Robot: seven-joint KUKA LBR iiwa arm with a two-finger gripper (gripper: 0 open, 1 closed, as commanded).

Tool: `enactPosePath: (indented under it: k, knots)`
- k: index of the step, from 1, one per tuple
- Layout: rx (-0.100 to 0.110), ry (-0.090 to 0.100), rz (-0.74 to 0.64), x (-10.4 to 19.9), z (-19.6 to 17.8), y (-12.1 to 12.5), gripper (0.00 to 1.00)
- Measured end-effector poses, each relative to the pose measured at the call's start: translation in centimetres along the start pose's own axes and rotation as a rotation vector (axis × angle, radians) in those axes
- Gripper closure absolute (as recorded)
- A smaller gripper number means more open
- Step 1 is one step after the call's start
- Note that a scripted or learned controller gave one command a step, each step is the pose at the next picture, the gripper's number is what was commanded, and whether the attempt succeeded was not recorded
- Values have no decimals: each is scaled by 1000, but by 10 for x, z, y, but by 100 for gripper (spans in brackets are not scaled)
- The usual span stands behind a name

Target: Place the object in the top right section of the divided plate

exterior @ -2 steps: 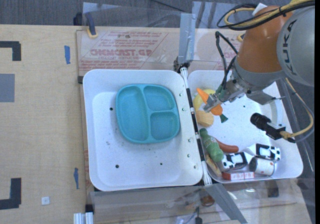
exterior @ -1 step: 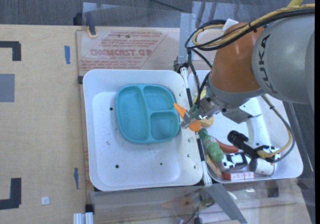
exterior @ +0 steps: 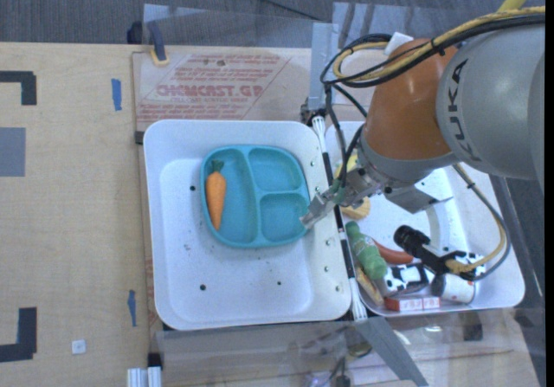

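A blue divided plate (exterior: 245, 238) lies in the left white bin (exterior: 173, 273). An orange carrot (exterior: 215, 196) with a green top rests in the plate's long left section. The two smaller sections on the plate's right side hold nothing. My gripper (exterior: 317, 208) hangs at the plate's right rim, beside the lower right section and over the wall between the two bins. A small yellowish thing (exterior: 359, 206) shows just right of the gripper, under the wrist; I cannot make out whether it is held.
The right bin (exterior: 511, 286) holds a green item (exterior: 372, 261), a red item (exterior: 396, 251), a black-and-white patterned item (exterior: 409, 276), a red-and-white box (exterior: 407, 301) and a white cylinder (exterior: 456, 291). The arm covers much of that bin. A cardboard sheet (exterior: 216, 87) lies behind the left bin.
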State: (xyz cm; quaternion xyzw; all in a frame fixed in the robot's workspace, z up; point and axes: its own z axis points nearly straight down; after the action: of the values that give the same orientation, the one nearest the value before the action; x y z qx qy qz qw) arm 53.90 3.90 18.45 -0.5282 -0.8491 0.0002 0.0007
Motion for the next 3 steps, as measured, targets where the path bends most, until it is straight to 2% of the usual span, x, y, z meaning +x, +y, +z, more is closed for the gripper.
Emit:
enactPosePath:
  k: [1,2,3]
  knots:
    - [-3,-1,0,0,-10,1,100]
    - [-6,-4,-217,-3,-1,55,100]
    - [-6,-4,-175,13,-15,71,100]
